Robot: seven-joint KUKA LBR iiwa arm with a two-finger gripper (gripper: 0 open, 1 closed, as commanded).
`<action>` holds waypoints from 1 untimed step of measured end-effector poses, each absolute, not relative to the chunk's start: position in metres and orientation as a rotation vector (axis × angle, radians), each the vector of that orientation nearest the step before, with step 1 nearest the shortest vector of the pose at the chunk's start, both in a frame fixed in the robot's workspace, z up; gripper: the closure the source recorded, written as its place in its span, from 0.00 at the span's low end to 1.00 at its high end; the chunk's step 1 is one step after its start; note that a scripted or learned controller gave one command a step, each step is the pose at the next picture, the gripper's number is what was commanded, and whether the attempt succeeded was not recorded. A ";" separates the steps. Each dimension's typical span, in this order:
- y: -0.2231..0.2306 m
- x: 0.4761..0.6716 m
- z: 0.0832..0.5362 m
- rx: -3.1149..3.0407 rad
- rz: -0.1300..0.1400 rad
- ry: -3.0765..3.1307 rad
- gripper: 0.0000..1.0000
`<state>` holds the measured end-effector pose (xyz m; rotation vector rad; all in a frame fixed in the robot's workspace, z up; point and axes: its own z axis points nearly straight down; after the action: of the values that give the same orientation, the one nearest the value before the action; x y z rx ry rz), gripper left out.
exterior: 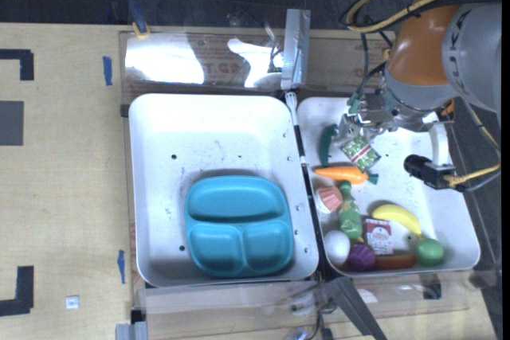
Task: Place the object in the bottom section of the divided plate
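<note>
A blue divided plate (238,225) lies in the left bin (159,171), toward its front. It has one wide section at the far side and two smaller ones at the near side, all bare. My gripper (358,126) hangs over the back of the right bin (454,207), far to the right of the plate. Directly under it lies a small green-and-white packet (360,153), touching or nearly touching the gripper. I cannot tell whether the packet is held.
The right bin also holds a dark green vegetable (327,143), an orange carrot (341,173), a banana (396,217), a red-and-white box (378,235), a white egg (337,245), a purple eggplant (361,256) and a green lime (430,251). The arm's cables (382,0) loop above.
</note>
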<state>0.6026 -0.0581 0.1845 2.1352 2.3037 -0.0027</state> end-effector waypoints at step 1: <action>0.031 0.616 0.184 2.287 0.003 2.154 1.00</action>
<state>0.6160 0.0310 0.1841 2.2868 2.1537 0.0027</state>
